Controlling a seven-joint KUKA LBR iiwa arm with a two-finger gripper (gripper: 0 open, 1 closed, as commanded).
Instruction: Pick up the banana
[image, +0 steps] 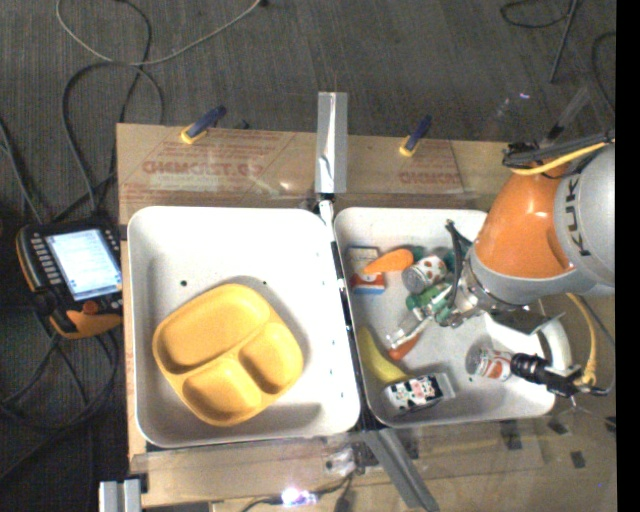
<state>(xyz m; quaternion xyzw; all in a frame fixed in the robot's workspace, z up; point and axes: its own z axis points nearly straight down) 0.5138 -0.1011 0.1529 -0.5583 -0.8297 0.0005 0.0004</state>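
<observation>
Two white bins sit side by side on the counter (250, 165). The banana (378, 358) lies in the right bin (455, 345), lower left part, close along the bin's left wall, curved, with its lower end near a black-and-white box (420, 390) by the bottom edge. The arm (525, 235) comes in from the right of the frame with its orange band over the bin's upper right corner. The claw (405, 335) is low over the middle of the right bin, angled toward lower left, just up and right of the banana. Can't tell if the claw is open or closed, and nothing is clearly gripped. A small red-orange piece (398, 348) sits right at its tip, between claw and banana; contact is unclear. Above the claw are a green item (432, 297), a small can (426, 270), a carrot (390, 261) toward the upper left, and a little blue-and-white packet (365, 281) beside the carrot. A red-and-white bottle (488, 362) with a dark cap lies on its side, lower right of the bin. The left bin (140, 235) holds a yellow divided plate (228, 350), sitting tilted. Two blue-and-yellow clamps (203, 123) sit on the counter's top edge. A handheld screen unit (75, 265) lies on the floor, far left.
</observation>
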